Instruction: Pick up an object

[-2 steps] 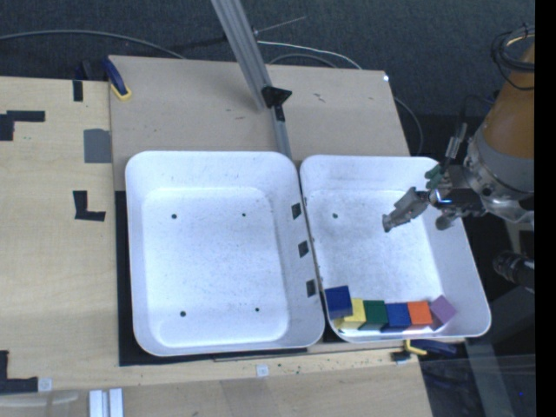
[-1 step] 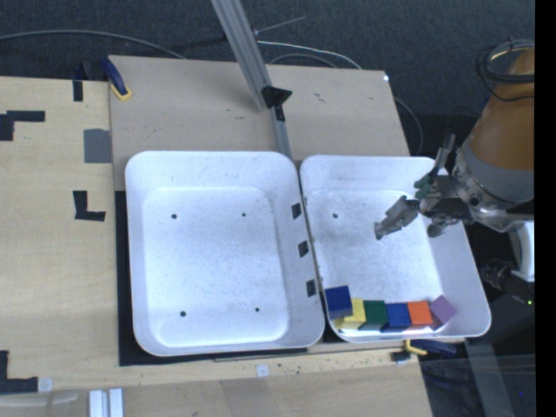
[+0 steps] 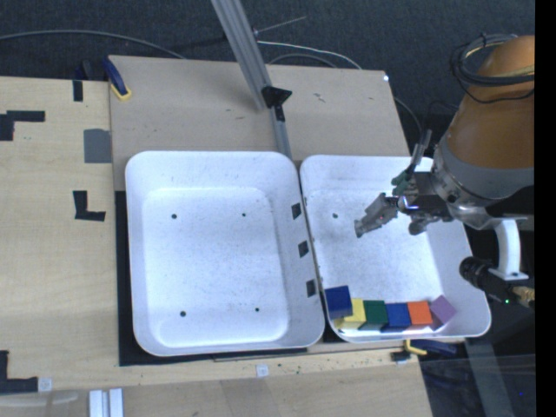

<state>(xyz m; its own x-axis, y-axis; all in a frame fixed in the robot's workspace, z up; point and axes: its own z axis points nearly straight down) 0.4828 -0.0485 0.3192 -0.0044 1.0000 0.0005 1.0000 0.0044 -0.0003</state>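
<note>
While my gripper (image 3: 372, 221) hangs above the right bin (image 3: 347, 176), whether its fingers are spread I cannot tell; the blocks (image 3: 387, 313) crowd that bin's near wall, risking a blocked, empty grab.

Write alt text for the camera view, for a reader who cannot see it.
A grey and orange robot arm reaches in from the right, its end effector hanging above the right bin. A row of coloured blocks lies along that bin's near wall, with a blue block at its left end. The left bin sits alongside.
</note>
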